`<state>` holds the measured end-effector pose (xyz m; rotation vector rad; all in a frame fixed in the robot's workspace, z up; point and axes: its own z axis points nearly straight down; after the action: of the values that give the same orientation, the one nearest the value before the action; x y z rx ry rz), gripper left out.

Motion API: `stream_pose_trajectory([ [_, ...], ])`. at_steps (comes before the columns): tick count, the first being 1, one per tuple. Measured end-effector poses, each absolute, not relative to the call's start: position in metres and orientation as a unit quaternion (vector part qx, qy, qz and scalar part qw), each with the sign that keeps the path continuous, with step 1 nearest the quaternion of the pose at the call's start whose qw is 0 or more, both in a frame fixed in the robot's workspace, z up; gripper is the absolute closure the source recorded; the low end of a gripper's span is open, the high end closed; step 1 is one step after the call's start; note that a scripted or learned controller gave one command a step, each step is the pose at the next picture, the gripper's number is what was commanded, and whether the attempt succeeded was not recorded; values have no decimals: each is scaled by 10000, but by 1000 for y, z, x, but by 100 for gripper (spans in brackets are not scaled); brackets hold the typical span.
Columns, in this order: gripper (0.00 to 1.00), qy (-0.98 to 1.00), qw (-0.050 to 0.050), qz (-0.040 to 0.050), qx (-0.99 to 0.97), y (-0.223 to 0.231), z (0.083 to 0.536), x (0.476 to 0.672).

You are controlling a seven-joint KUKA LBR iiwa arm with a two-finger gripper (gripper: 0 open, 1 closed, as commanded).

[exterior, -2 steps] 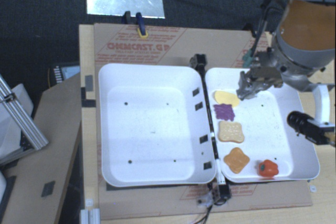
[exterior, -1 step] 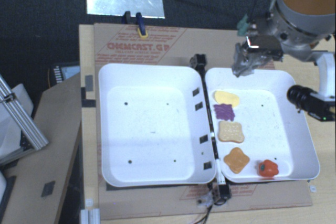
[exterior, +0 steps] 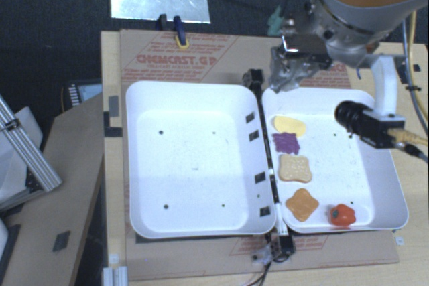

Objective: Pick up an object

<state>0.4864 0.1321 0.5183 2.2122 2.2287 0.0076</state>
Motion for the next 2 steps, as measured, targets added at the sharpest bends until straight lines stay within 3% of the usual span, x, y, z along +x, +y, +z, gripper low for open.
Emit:
stream_pose_trajectory([
  [1, 100, 7095, 4, 23, 7047, 170, 536, 486],
  [2, 100, 7056, 6, 5, 7086, 110, 535, 487],
])
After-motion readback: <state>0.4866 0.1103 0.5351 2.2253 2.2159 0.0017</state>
